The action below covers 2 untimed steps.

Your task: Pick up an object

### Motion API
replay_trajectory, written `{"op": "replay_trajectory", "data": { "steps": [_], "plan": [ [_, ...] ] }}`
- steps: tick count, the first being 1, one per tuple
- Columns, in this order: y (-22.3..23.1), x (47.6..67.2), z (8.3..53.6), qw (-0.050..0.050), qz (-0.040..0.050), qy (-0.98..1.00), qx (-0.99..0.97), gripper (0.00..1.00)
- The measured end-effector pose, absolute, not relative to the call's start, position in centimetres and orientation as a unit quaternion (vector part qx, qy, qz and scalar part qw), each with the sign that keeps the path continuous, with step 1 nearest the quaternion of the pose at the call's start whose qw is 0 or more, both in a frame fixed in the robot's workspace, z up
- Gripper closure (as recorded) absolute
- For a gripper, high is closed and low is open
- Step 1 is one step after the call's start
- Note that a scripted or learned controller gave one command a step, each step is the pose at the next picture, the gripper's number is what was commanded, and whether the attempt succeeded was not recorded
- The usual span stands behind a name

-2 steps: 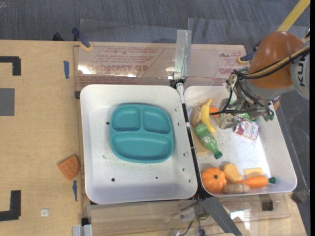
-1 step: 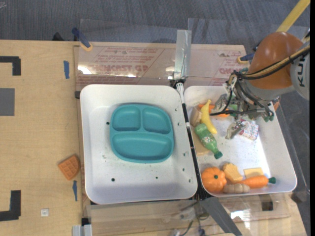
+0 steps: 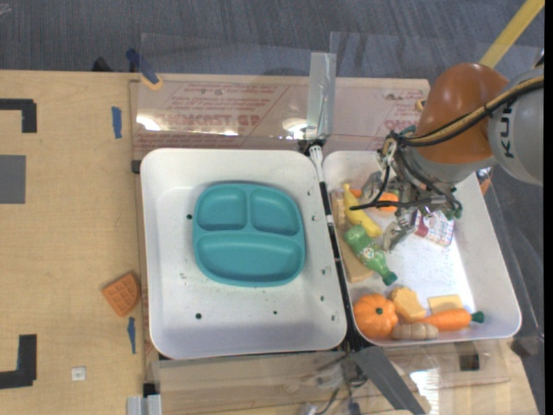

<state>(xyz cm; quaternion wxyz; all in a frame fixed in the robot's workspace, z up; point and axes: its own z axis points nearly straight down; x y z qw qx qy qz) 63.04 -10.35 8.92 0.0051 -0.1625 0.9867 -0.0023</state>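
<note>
Overhead slanted view of a bench w/ two shallow white bins side by side. The left bin (image 3: 164,258) held a teal divided plate (image 3: 250,233) w/ three compartments, lying flat near the bin's middle. The right bin (image 3: 501,301) held a scatter of toy food. Along its left side, just beside the divider btwn bins: a yellow banana-like piece (image 3: 358,219), and below it a green bottle-shaped item (image 3: 370,253) lying tilted. At the near edge of that bin: a small orange pumpkin (image 3: 377,315), touching a tan bread-like piece (image 3: 408,304), then an orange carrot (image 3: 448,320) w/ a green tip, and a pale yellow block (image 3: 444,303) just behind the carrot. A small white packet w/ red print (image 3: 436,229) lay toward the bin's far right.

The grey arm w/ its orange band (image 3: 458,111) reached in from the right, above the far part of the right bin. The gripper (image 3: 399,223) hung low over the toys, near the banana-like piece and the packet; cables and metal parts cluttered it, so whether it was spread or pinching anything can't be told.

Outside the bins, on the wooden board at left, a small orange waffle-like toy (image 3: 121,293) lay apart from everything else.
</note>
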Motion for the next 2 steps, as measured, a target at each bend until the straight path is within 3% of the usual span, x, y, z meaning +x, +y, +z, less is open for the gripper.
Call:
{"op": "replay_trajectory", "data": {
  "steps": [1,2],
  "plan": [
    [-9.7,57.7,9.0,0.006,-0.0013,0.996,-0.090,0.00],
    [-9.6,54.1,9.4,0.004,-0.0009,0.985,-0.174,0.00]
  ]
}}
